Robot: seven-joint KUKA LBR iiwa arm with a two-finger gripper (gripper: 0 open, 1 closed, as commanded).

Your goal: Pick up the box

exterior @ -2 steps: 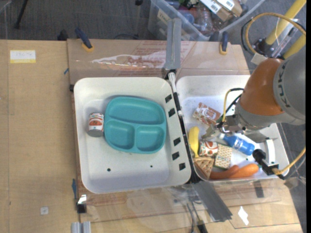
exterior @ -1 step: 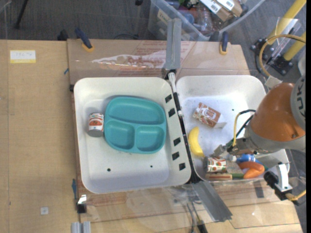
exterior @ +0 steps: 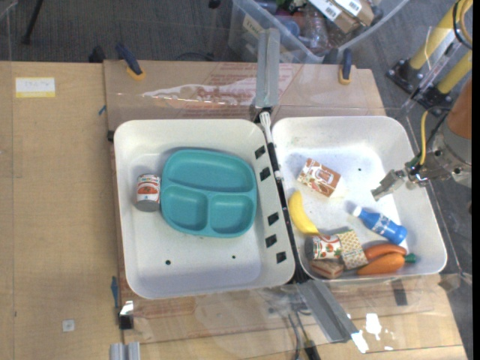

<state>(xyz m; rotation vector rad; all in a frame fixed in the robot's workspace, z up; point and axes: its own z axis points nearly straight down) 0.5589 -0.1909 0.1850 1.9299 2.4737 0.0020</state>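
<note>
Reaching in over the right edge of the right bin, the gripper hangs above the bin floor with nothing between its fingers; whether the jaws stand wide or narrow cannot be told. The box, small, red and white, lies flat near the bin's middle, well apart from the gripper, with a banana just beside it toward the front edge. A good grasp likely means centring over the box, straddling its short sides, and keeping clear of the banana.
</note>
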